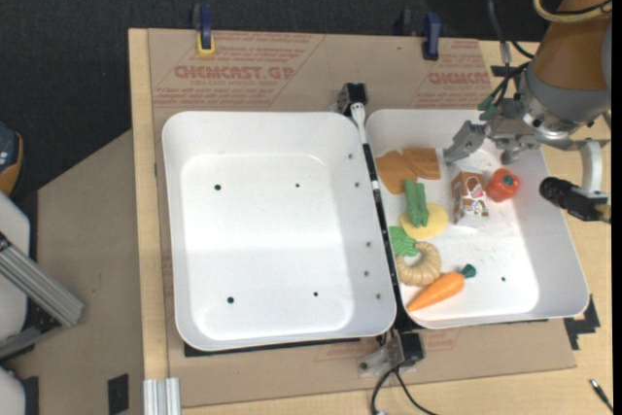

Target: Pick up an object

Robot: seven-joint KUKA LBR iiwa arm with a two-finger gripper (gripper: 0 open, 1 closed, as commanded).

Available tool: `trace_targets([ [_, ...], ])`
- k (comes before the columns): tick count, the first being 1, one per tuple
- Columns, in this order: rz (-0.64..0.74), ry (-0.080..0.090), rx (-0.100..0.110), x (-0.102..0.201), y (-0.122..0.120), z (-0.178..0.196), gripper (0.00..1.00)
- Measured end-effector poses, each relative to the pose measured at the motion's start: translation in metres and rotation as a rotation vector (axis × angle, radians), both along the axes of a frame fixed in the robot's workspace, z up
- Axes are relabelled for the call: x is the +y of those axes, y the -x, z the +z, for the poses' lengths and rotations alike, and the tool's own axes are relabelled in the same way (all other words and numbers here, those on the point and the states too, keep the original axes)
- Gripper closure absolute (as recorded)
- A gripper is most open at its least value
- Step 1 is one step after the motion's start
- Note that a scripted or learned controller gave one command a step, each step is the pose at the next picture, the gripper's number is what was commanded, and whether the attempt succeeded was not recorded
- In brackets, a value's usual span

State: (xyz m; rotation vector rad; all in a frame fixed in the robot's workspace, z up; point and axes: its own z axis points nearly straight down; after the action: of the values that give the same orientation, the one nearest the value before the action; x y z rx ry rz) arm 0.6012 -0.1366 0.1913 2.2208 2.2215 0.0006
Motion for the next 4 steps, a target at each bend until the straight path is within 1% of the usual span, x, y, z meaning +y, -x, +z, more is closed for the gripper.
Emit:
trace_targets([
  [1,0.002,-0.001,-0.005,0.007,-0.068,-0.104,0.0],
  [2,0.002,-0.001,0.002,0.028,-0.048,-0.106,0.0],
  [3,0.001,0.0,0.0,0.045,-0.044,-0.105,0.0],
  [4,-0.001,-0.001,0.001,0.042,-0.014,-0.105,0.0],
])
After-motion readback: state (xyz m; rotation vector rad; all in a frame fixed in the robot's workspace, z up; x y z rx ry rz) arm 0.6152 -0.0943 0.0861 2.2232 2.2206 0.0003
